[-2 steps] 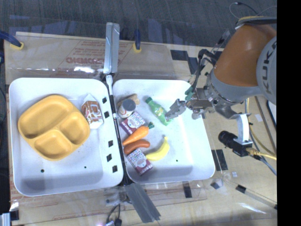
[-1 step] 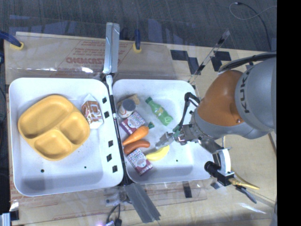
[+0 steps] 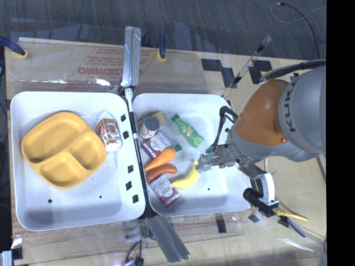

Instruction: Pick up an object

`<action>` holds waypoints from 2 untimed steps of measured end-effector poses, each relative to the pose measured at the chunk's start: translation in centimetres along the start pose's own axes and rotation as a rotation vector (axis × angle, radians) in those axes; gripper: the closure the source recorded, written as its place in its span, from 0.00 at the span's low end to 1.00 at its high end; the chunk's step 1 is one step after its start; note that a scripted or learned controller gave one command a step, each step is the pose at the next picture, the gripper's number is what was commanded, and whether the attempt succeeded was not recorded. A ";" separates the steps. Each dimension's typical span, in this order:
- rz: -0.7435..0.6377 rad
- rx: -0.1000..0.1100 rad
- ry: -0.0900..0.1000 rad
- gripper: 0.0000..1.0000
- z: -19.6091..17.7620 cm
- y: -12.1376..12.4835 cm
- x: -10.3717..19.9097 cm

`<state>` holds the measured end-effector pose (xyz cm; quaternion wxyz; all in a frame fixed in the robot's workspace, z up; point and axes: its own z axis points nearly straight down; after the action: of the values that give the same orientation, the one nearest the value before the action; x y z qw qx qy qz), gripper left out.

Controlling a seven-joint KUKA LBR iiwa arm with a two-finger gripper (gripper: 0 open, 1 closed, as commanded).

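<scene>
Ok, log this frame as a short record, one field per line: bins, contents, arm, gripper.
left bin: yellow divided tray; small carton beside it near the divider
right bin: green bottle, carrot, sausage, banana, round can, two snack packets
arm: reaches in from the right, over the right bin's right side
gripper: low in the right bin, right beside the banana's tip; finger state unclear
held object: none seen between the fingers

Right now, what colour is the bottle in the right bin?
Green: the bottle has a green body and cap, with a yellowish label. The camera view shows it, lying tilted.
</scene>
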<state>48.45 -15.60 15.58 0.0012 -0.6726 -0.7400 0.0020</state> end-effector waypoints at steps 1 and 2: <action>-0.006 0.001 -0.002 1.00 -0.9 0.1 0.0; -0.007 0.000 -0.002 0.00 -0.9 0.1 0.0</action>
<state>48.57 -15.58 16.44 0.0007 -0.6701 -0.7422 0.0027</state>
